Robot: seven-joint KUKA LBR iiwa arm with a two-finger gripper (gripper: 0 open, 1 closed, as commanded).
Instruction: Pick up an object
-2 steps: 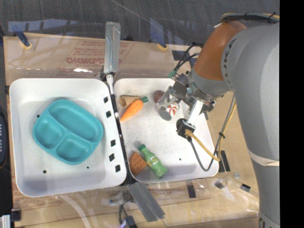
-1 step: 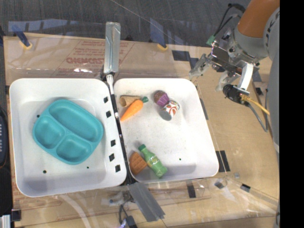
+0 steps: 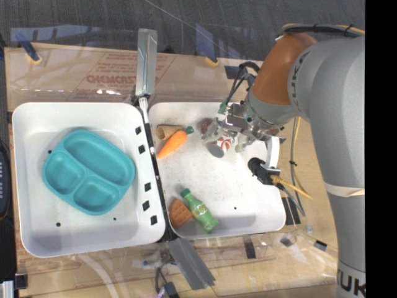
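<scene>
My gripper [image 3: 224, 135] hangs low over the back of the right bin [image 3: 248, 219], reaching in from the right. Directly beneath it lies a small red and white thing [image 3: 226, 144], partly hidden by the gripper, and I cannot see whether it is held. An orange carrot [image 3: 173, 143] lies to the left near the bin's left wall, with a tan cone-shaped piece [image 3: 165, 130] just behind it. At the front of this bin, a green bottle [image 3: 200, 210] leans against a brown waffle-like piece [image 3: 179, 212].
The left bin [image 3: 37, 234] holds a teal divided plate [image 3: 89, 170]. A divider with black clips [image 3: 149, 166] runs between the two bins. The grey arm with its orange band [image 3: 279, 67] covers the right bin's far right corner.
</scene>
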